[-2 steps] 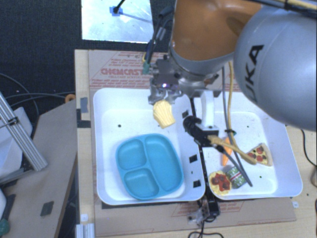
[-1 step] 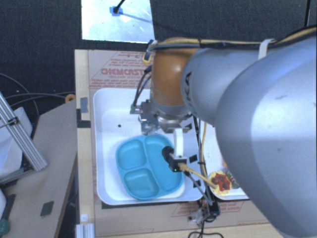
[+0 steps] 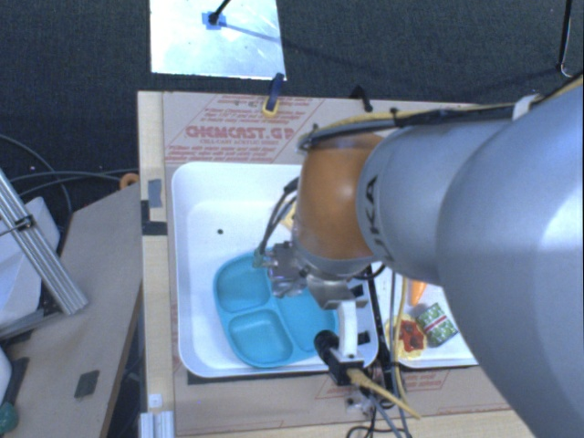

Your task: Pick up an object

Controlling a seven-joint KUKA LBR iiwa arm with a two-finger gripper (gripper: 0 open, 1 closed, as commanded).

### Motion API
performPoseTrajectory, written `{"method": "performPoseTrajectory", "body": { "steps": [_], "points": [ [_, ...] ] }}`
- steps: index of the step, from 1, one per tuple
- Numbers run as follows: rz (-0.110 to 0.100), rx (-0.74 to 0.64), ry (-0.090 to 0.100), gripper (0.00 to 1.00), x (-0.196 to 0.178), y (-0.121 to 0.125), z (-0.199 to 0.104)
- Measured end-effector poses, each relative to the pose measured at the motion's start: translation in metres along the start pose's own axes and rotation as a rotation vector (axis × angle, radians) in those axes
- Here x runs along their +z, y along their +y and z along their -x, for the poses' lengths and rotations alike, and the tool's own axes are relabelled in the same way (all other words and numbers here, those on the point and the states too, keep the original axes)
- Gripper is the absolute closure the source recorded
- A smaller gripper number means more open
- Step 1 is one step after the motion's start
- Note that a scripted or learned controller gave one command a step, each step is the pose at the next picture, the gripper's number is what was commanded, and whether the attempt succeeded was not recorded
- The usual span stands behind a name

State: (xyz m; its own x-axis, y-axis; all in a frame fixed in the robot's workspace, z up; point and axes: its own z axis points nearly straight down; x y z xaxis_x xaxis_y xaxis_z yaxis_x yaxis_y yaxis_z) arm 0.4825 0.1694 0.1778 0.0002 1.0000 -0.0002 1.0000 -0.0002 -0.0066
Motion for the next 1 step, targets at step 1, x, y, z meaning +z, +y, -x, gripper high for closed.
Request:
{"method": "performPoseTrajectory", "body": {
  "steps": [1],
  "points": [
    [0.012, 0.006, -0.003, 1.0, -0.0076, 0.0601, 0.0756]
  ]
}}
